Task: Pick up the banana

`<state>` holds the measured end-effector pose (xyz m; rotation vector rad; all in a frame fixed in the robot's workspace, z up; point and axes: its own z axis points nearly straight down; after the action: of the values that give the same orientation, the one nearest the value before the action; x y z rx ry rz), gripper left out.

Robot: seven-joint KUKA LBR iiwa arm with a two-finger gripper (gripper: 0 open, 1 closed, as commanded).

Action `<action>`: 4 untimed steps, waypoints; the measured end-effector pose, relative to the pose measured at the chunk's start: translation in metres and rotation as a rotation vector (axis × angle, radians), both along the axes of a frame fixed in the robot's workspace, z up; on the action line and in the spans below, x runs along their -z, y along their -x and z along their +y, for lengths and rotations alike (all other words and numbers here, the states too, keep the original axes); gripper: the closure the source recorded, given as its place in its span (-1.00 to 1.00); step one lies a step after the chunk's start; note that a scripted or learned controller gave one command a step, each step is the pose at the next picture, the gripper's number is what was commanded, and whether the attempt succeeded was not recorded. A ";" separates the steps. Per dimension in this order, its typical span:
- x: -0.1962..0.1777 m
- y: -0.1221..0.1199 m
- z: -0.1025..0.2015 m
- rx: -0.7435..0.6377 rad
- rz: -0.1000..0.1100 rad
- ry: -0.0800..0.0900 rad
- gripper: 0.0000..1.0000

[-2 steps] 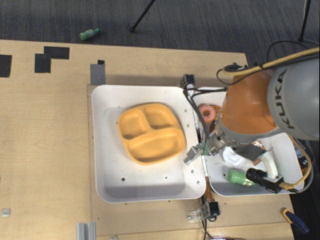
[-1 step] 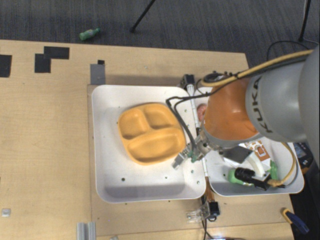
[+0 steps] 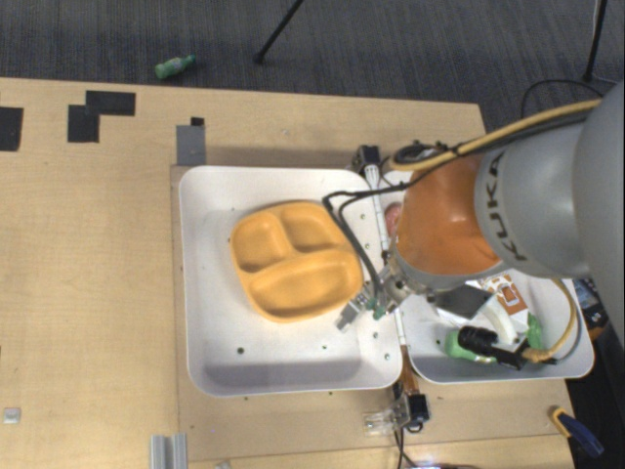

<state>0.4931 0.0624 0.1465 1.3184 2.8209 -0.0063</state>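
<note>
Camera view shows the grey arm (image 3: 547, 193) reaching over the right bin (image 3: 576, 360), the left bin (image 3: 195, 262) holding an orange divided tray (image 3: 293, 262), the gripper (image 3: 363, 306) at the tray's right edge, its grasp unreadable, and no identifiable banana.

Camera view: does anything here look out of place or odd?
Yes. A small green object lies on the dark floor beyond the bench, away from both bins. The yellow divided plate sits askew in the left bin.
</note>
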 end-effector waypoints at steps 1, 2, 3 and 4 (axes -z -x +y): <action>-0.070 -0.060 0.041 -0.208 0.021 -0.014 -1.00; 0.046 0.001 0.049 -0.284 0.024 -0.013 -1.00; 0.012 -0.088 0.096 0.036 0.033 -0.020 -1.00; -0.050 -0.138 0.096 -0.057 0.019 -0.016 -1.00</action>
<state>0.6316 0.1585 0.1962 1.2468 2.8789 0.0052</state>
